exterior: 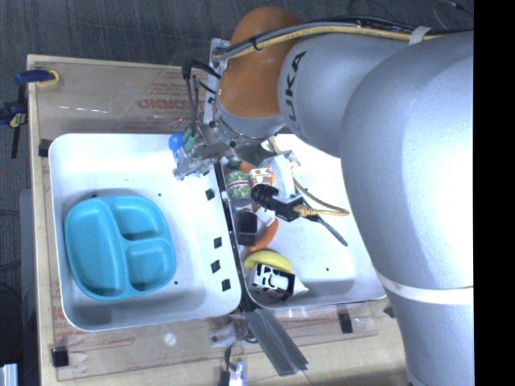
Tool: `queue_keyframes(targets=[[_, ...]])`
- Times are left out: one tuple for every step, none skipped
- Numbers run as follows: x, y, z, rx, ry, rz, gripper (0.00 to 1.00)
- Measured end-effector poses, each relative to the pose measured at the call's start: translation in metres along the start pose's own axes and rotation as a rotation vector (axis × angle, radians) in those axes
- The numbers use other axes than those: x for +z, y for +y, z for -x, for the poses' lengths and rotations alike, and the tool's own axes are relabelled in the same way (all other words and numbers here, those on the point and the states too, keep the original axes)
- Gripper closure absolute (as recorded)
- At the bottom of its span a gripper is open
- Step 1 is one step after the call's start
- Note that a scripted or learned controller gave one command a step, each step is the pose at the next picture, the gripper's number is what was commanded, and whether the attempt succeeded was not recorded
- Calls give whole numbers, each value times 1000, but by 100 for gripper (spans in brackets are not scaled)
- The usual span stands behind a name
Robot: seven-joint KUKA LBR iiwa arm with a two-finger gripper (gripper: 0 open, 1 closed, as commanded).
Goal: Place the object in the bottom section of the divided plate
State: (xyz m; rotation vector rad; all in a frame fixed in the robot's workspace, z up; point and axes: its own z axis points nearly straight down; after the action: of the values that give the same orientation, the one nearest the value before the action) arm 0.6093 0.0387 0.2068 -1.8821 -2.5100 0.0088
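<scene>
While my gripper (187, 161) hangs over the left bin's (80, 147) upper right, I cannot tell what it holds. A blue object (175, 142) shows there. Next I must reach the plate's (80, 252) bottom section, well apart.

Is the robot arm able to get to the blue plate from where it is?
Probably yes. The plate lies open in the left bin with nothing on it, and the gripper already hangs over that bin's far edge.
</scene>
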Motion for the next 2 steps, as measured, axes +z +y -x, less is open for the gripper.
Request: queue_keyframes(targets=[[38, 21, -96, 132, 0, -2, 100], [89, -29, -142, 284, -1, -1, 100]])
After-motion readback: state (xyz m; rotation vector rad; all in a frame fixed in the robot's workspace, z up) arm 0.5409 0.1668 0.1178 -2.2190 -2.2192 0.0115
